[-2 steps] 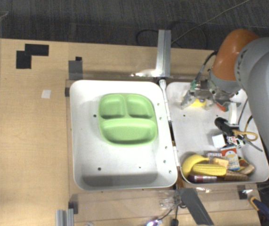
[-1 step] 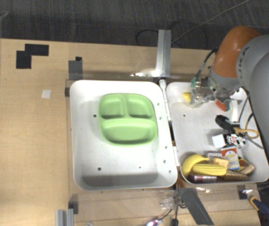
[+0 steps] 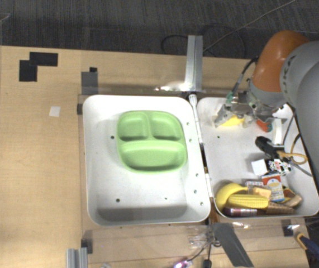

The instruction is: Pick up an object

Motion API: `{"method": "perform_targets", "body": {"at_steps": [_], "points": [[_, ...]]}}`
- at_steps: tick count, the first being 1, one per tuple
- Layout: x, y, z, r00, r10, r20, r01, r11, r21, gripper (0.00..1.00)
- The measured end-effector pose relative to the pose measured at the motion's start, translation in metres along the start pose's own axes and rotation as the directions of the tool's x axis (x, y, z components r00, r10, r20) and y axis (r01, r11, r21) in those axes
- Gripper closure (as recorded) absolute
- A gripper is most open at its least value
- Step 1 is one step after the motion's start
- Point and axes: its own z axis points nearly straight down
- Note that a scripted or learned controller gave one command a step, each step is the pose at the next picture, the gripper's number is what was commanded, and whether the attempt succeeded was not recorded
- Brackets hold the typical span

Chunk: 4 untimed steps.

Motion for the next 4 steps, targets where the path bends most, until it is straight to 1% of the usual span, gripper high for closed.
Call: {"method": "perform_targets", "body": {"at_steps": [1, 2, 3, 4], "points": [[-0.032, 0.010, 0.008, 0.989, -0.151, -0.010, 0.151, 0.988, 0.030, 0.00], [0.038, 0.013, -0.087, 0.977, -0.215, 0.000, 0.215, 0.977, 0.007, 0.00], [-0.007, 0.012, -0.032, 0.971, -0.241, 0.000, 0.241, 0.970, 0.011, 0.00], [-0.001, 0.012, 0.010, 0.958, -0.288, 0.001, 0.288, 0.958, 0.010, 0.00]]}}
